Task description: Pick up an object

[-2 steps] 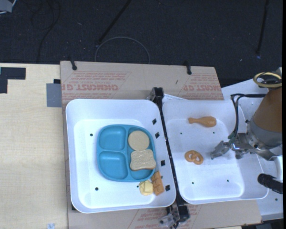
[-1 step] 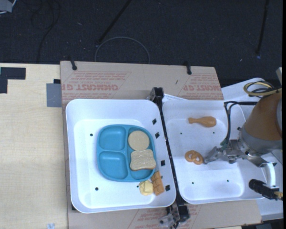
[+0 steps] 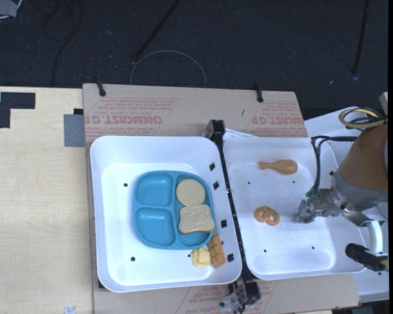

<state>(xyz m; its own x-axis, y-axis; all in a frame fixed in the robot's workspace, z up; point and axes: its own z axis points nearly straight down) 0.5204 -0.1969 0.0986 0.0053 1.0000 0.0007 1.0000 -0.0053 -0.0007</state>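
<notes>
Here, gripper [image 3: 306, 211] low in right bin [image 3: 285, 267], near pretzel [image 3: 266, 215]

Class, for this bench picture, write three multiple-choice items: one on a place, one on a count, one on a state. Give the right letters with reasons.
1. Where is the pretzel?
A. right bin
B. left bin
C. on the blue plate

2. How many food items rest on the blue plate?
A. none
B. two
C. five

3. The chicken drumstick is:
A. lying in the bin, apart from the gripper
B. standing upright
C. stacked on the pretzel

Answers: 1 A, it lies on the right bin floor beside the gripper. 2 B, a round cracker and a bread slice. 3 A, it lies flat near the far wall.
</notes>
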